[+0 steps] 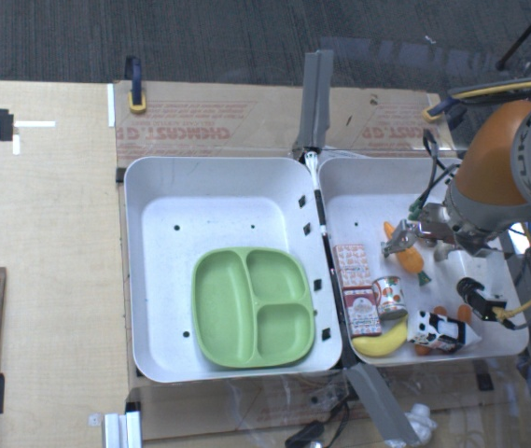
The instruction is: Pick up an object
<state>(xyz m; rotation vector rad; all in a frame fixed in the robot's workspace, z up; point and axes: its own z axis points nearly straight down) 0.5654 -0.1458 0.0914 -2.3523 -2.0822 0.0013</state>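
Over the right bin (340,180), the gripper (403,242) hangs above a small orange object (411,259).
Whether its fingers are parted or closed, I cannot tell. Nearby lie a banana (383,339), can (389,294) and two cartons; a green divided plate (252,306) sits in the left bin (153,194).

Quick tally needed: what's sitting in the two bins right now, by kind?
Green divided plate, left bin: 1
Red-and-white boxes, right bin: 2
Small can: 1
Banana: 1
Black-and-white cow toy: 1
Orange carrot-like pieces: 2
Total: 8, not counting anything under the gripper.
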